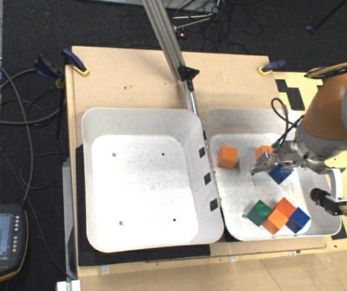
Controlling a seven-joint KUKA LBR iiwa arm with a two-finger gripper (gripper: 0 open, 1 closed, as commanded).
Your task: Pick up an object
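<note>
My gripper (269, 162) hangs low over the right bin (234, 123), near its middle right. A blue block (279, 174) lies right beside and partly under it, and an orange block (262, 152) peeks out just behind it. Whether the gripper touches either block is hidden by the wrist. An orange cube (227, 156) sits apart to the left. Near the bin's front edge a green cube (259, 213), an orange cube (279, 214) and a blue cube (298, 220) lie bunched together.
The left bin (140, 177) sits beside the right one, their rims meeting at the middle. A slanted metal pole (167, 38) reaches down to the far rim between them. Cables lie on the floor to the left.
</note>
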